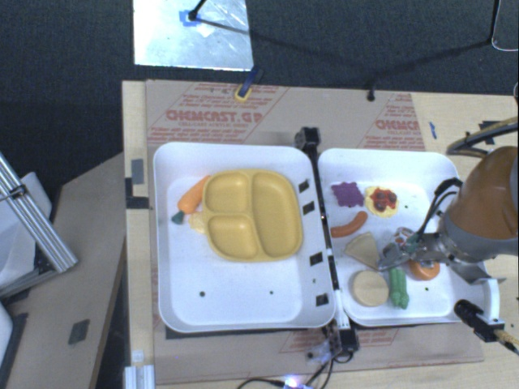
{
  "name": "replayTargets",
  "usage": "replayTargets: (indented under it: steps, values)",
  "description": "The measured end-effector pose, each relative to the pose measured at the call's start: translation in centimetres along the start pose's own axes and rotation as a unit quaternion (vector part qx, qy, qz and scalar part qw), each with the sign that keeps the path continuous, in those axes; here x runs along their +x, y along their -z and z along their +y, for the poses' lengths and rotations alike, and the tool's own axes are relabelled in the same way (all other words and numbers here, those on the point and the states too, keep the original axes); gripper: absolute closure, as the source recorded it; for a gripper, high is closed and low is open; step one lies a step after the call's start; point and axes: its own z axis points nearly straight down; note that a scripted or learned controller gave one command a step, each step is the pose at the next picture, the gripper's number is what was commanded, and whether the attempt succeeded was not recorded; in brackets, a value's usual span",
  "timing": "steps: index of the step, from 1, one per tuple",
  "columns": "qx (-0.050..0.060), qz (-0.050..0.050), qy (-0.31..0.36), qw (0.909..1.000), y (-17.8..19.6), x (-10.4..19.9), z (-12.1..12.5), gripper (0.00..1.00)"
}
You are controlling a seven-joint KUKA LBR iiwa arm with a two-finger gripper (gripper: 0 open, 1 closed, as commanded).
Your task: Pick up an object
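Arm: grey KUKA with orange band, reaching in from the right over the right bin (454,168).
Gripper (399,250): low in the right bin, above the tan wedge and green piece; jaw state cannot be told from this slant, and nothing is seen held.
Nearest candidates: tan wedge-shaped toy (364,249) just left of the gripper; green toy vegetable (397,288) just below it; orange piece (423,269) partly hidden under the wrist.
Other right-bin items: purple grape cluster (347,193), small pizza-like round (382,201), red sausage (349,226), beige disc (370,288).
Left bin (186,298): yellow divided plate (247,215), carrot (192,195) touching its left edge.
Handling, judged: toy food, probably light, rigid, smooth plastic; likely slippery.
Grasp site, judged: the green piece across its narrow width, mid-length; the wedge lies flat and offers poor purchase.
Risk: neighbours touching, may be nudged.
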Motion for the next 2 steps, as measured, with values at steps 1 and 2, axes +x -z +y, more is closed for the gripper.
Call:
replayTargets:
  steps: [1, 2]
  values:
    - [0.000, 0.002, 0.000, 1.0000, -1.0, 0.0, 0.4, 0.00]
    - [-0.007, -0.006, -0.001, 1.0000, 0.1, -0.4, 0.6, 1.00]
